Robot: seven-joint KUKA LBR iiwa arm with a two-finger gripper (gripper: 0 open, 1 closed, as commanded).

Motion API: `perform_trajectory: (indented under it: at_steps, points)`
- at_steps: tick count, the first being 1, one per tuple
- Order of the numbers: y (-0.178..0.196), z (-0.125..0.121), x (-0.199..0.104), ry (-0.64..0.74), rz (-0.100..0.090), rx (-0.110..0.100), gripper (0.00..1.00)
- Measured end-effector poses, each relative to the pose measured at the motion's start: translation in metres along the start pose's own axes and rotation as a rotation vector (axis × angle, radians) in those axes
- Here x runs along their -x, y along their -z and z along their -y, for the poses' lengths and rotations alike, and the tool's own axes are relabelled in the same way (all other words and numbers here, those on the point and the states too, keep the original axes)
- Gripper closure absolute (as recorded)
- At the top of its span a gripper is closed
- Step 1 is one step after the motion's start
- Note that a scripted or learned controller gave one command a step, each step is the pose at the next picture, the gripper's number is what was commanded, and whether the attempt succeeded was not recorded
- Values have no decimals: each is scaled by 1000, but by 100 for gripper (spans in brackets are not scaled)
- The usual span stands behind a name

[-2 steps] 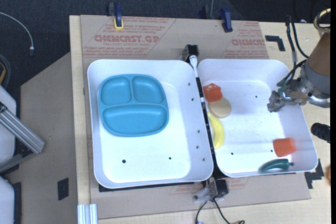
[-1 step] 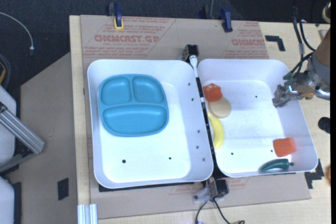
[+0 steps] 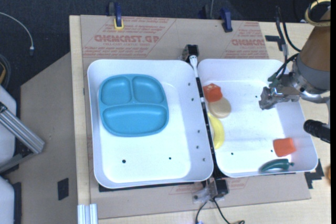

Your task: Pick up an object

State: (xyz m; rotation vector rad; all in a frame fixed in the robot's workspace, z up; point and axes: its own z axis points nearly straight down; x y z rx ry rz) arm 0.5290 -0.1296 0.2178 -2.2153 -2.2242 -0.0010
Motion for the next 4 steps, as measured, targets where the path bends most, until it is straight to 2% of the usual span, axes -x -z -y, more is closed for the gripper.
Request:
perform_trajectory:
  at_steps: [2,4]
  points:
    - [2,18,-117,2,-1,-1,100]
    - [-6,16,-214,2,1,1,100]
